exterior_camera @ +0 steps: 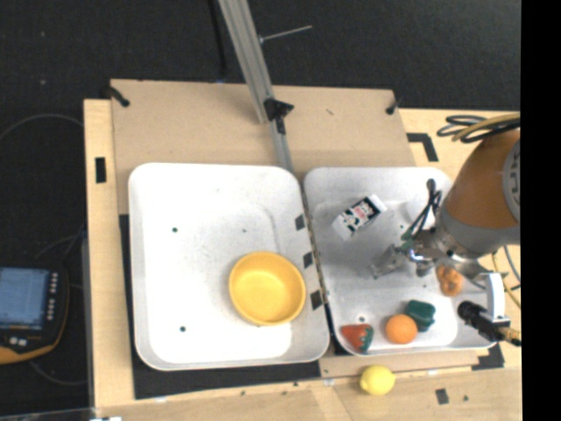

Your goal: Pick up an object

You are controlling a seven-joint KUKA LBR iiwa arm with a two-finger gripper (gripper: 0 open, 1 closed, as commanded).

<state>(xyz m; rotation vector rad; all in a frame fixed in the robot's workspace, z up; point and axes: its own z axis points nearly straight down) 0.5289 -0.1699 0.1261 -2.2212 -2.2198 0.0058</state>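
Two shallow white bins are sitting side by side on a bench. The left bin [175, 235] is holding a yellow bowl [266, 287]. The right bin [351, 187] is holding a small white box [359, 214], an orange ball [401, 329], a green piece [422, 312] and a red piece [356, 335]. A yellow lemon [377, 380] is lying outside, on the bench. The gripper [405, 256] is hanging low in the right bin, between the box and the fruit; whether it is released or clenched cannot be told. Nothing is showing in its grasp, so picking appears to be pending: the next move is calling for centring over one object.
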